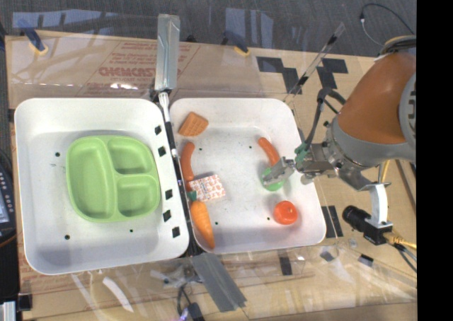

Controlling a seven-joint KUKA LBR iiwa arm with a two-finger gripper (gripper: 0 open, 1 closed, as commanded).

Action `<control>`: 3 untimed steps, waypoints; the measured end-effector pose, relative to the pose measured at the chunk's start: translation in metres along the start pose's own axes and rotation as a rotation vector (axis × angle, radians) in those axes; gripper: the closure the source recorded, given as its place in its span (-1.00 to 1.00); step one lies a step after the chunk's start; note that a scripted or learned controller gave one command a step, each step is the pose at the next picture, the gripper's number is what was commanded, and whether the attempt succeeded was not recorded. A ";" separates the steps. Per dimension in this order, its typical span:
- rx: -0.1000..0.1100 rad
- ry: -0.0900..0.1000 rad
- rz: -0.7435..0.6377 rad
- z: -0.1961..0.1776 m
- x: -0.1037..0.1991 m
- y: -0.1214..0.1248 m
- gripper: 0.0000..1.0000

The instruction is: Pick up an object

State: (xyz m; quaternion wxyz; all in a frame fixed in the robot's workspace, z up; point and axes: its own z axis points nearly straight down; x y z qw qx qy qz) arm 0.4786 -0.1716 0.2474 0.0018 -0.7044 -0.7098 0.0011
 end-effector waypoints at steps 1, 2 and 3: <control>0.002 0.000 -0.086 0.065 -0.009 0.077 -1.00; 0.000 -0.001 -0.043 0.087 -0.038 0.114 -1.00; -0.016 -0.008 -0.079 0.147 -0.041 0.142 -1.00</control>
